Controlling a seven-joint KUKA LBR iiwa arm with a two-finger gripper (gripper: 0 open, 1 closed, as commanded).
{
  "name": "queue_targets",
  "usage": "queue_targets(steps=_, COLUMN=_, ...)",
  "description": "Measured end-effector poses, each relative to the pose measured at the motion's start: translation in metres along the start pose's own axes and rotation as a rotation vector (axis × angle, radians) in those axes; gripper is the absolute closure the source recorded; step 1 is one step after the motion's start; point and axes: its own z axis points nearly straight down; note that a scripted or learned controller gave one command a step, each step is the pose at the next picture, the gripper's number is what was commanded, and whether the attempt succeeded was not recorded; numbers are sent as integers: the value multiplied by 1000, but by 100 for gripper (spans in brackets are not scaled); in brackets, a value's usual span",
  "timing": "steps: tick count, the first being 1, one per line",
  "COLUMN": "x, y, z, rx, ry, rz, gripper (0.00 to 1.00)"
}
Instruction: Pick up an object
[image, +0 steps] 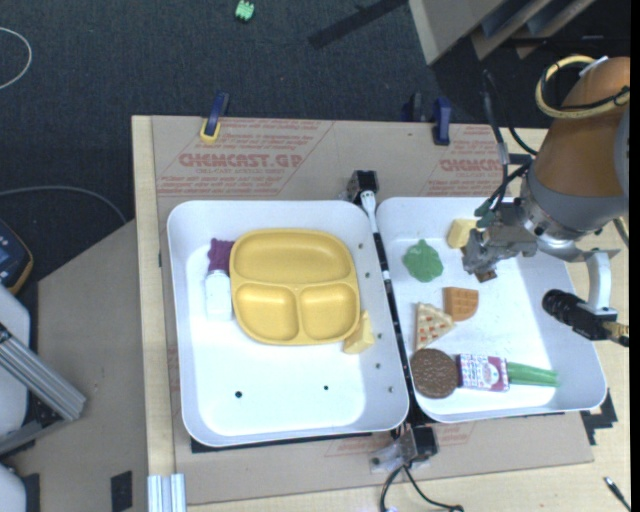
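Observation:
My gripper (484, 262) hangs over the back part of the right bin (560, 395). Just left of it lie a green leafy piece (423, 261) and a pale yellow chunk (459, 233). Below the gripper sit an orange waffle-like piece (461, 302), a pizza slice (432, 324), a dark brown cookie (434, 371) and a green-ended bottle with a maroon label (495, 373). I see nothing between the fingers.
The left bin (270, 400) holds a yellow divided plate (295, 285), a purple item (219, 254), a white item (217, 296) and a yellow wedge (358, 338). A black part of the arm (575, 312) overhangs the right bin's right side.

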Motion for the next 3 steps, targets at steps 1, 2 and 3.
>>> queue_targets(steps=1, x=28, y=39, z=-5, rx=-2, ry=0, rz=0, gripper=100)
queue_targets(steps=2, x=59, y=80, z=5, rx=-1, ry=0, rz=1, gripper=100)
queue_targets(steps=3, x=99, y=112, z=-7, rx=-2, ry=2, rz=-1, gripper=100)
